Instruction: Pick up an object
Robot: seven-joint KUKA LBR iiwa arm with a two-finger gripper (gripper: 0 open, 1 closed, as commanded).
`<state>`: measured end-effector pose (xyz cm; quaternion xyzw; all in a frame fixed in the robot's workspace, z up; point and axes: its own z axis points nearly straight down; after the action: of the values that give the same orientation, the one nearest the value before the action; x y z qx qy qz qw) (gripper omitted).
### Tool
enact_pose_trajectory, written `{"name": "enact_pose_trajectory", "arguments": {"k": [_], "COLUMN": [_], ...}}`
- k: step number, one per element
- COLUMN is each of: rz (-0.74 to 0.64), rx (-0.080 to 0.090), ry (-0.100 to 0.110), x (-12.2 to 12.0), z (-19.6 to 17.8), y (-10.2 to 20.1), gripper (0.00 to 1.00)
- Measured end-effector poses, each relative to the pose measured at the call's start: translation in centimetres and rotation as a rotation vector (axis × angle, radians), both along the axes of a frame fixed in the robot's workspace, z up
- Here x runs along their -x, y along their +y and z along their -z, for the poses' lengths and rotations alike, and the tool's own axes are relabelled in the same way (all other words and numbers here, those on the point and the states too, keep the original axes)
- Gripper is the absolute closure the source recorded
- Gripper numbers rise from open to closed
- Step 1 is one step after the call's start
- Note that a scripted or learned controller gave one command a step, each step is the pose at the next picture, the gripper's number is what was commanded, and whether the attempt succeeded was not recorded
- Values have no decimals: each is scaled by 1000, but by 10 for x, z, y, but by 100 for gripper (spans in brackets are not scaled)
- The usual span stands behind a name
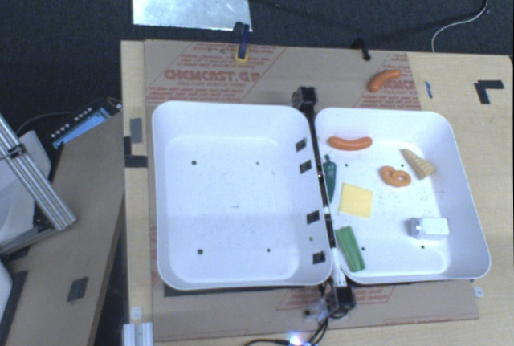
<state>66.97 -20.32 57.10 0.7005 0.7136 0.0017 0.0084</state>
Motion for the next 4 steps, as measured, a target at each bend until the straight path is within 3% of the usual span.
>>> {"name": "enact_pose_trajectory", "arguments": {"k": [1,2,3,4], "rz": [0,-4,9,12], "rx": [0,3,-15,-8], "ry": [1,-3,32,9], "x": [0,0,94,30], "z": [0,-12,210,200], "y": [0,1,112,119], "gripper": [0,100,100,100]}}
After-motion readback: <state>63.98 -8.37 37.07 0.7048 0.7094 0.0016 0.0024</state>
